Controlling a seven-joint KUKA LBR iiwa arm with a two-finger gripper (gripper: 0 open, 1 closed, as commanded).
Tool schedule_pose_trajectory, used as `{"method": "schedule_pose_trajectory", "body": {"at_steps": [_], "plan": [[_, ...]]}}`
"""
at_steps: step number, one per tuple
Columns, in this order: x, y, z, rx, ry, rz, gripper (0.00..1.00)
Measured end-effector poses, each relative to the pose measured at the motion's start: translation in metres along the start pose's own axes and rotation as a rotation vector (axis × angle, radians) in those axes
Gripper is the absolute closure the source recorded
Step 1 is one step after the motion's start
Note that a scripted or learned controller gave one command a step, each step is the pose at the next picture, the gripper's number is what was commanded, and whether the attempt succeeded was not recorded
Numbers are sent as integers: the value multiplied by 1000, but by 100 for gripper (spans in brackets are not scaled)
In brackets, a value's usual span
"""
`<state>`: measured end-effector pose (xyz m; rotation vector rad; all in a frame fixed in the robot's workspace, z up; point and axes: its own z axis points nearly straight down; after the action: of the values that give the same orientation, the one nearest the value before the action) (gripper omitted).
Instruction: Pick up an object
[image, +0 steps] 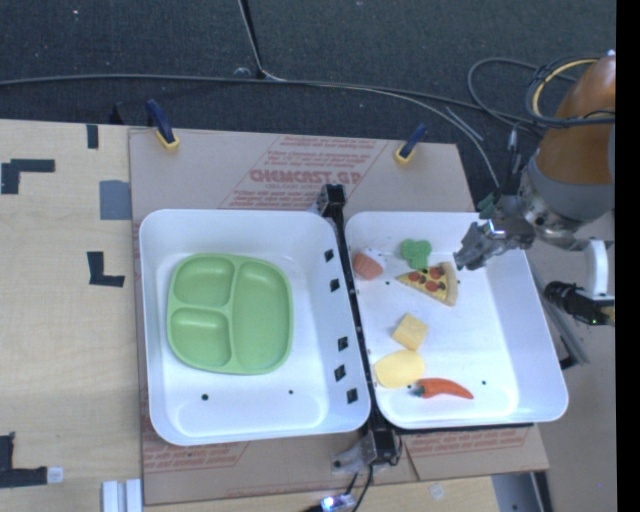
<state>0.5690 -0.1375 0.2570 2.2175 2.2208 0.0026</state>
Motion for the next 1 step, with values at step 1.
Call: {"method": "schedule_pose_trajectory", "body": {"at_steps": [1], "plan": [[53, -17, 14, 6, 2, -3, 100]]}}
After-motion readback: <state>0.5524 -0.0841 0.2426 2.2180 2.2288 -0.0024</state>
